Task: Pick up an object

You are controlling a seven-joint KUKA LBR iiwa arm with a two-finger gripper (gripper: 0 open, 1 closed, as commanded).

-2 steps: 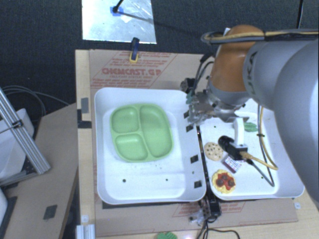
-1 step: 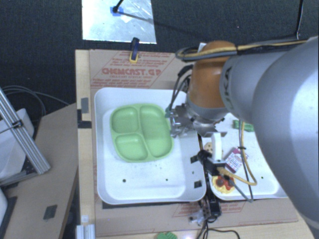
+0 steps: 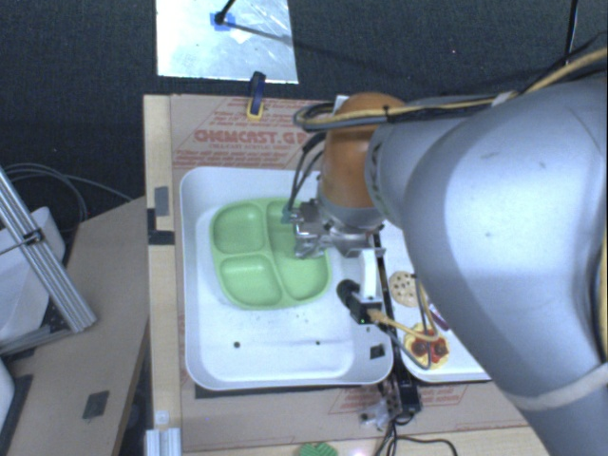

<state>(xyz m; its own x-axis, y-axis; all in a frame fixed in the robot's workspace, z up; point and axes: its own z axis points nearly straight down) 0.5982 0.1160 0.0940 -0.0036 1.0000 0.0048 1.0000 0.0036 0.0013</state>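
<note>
A pale green divided tray (image 3: 255, 259) lies flat in the left white bin (image 3: 204, 350).

We see our grey arm (image 3: 494, 236) sweeping in from the right, bulking over the right-hand bin (image 3: 446, 373). Its orange band (image 3: 347, 160) sits above the wrist, which points down over the left bin (image 3: 275, 359). Our gripper (image 3: 309, 240) hangs at the green divided tray's (image 3: 252, 255) right edge.
</note>
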